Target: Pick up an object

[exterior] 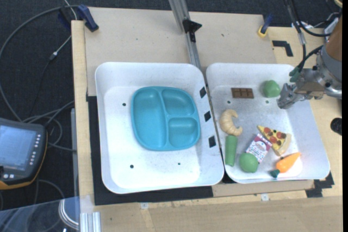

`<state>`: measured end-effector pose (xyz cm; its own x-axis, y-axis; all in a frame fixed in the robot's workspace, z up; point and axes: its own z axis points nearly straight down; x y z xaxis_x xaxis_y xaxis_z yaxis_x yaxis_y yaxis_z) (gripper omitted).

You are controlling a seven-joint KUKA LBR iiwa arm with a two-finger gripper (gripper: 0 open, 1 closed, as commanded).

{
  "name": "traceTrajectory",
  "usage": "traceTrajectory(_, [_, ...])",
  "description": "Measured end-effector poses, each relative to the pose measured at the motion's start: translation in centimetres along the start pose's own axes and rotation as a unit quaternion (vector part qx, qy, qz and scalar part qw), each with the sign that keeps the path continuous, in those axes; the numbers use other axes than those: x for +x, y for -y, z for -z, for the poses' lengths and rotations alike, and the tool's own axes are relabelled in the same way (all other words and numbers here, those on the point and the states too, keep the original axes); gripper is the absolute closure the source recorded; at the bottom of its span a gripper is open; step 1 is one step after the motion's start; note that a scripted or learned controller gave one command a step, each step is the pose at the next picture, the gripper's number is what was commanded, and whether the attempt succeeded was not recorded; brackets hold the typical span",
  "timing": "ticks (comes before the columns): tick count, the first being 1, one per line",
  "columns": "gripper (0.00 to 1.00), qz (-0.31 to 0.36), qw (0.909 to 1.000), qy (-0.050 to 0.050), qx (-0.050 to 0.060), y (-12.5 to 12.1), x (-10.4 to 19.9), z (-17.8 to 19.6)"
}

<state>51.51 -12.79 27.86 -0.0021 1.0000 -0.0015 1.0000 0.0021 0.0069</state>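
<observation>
Hovering at the right bin's upper right edge, the gripper points its fingers down and leftward; whether they stand apart or closed cannot be told from this slant, and nothing is seen between them.

Just beside the fingertips, a little up and to their left, sits a green ball-like fruit, the nearest thing to take. It looks like a light, hard plastic toy: smooth and round, so likely to roll or squirt out unless the fingers close across its widest middle.

Farther left of the fingers lies a flat chocolate bar, probably too thin to pinch easily from above. Below the fingers are a pizza slice and a small pink carton, then a carrot at the bin's near edge. Lower left lie a croissant, a green cucumber and another green fruit. The croissant's curved bulk and the carton's flat sides would seem the surest holds.

Well away, in the left bin, rests a blue divided plate.
</observation>
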Motion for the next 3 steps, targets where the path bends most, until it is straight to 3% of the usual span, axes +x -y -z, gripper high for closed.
traceTrajectory(3, [1.00,0.002,1.0000,-0.002,0.006,-0.4,17.4,-4.5])
